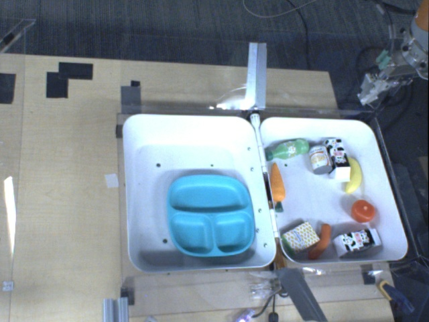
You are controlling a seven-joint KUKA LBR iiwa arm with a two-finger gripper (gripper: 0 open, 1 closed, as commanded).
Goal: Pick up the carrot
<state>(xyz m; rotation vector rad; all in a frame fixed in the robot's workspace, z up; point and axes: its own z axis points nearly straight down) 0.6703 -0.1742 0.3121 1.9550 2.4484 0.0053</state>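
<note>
The carrot [276, 183] is a small orange piece lying lengthwise against the left wall of the right bin [382, 154], just below a green item [287, 149]. My gripper [373, 88] hangs outside the bins, beyond the right bin's far right corner, well away from the carrot and with nothing seen in it.
The right bin also holds a small can [319, 158], a cow-patterned carton [336, 153], a banana [354, 175], a round orange fruit [362, 210], a patterned box [299, 235], a red sausage-like piece [320, 241] and another cow-patterned carton [356, 241]. A blue divided plate [211, 213] sits in the left bin [144, 180].
</note>
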